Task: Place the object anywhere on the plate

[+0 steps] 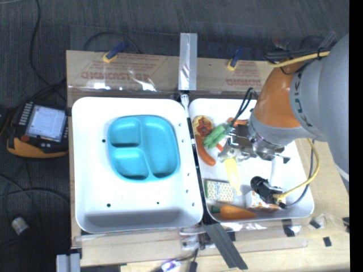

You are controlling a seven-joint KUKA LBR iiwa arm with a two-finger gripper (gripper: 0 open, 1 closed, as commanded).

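Plate [142, 147] and gripper [233, 147] are well apart. The plate lies in the left bin [91, 174], and the gripper is down among the toys in the right bin [297, 194].

I cannot tell whether the gripper is open or closed, or whether it has hold of anything, because the wrist hides its tip from above. A green toy [216, 134] sits just beside it on the left and looks the likeliest object for the task, though that is only a judgement. A yellow toy [232, 170] lies just below the gripper. A red toy [205, 152] and a pizza slice [201, 123] lie further left, against the wall between the bins. A patterned box [220, 190] and a carrot [237, 212] lie along the near wall.

The gripper is probably this low because the toys lie flat and crowded, so a grasp has to come from straight above and close in.

The plate is blue, with three compartments that all look bare, and it sits level in the middle of its bin. Any compartment would serve as a landing spot.

The arm [326, 95] comes in from the right with its orange band [277, 103] over the right bin. The wrist points steeply down.
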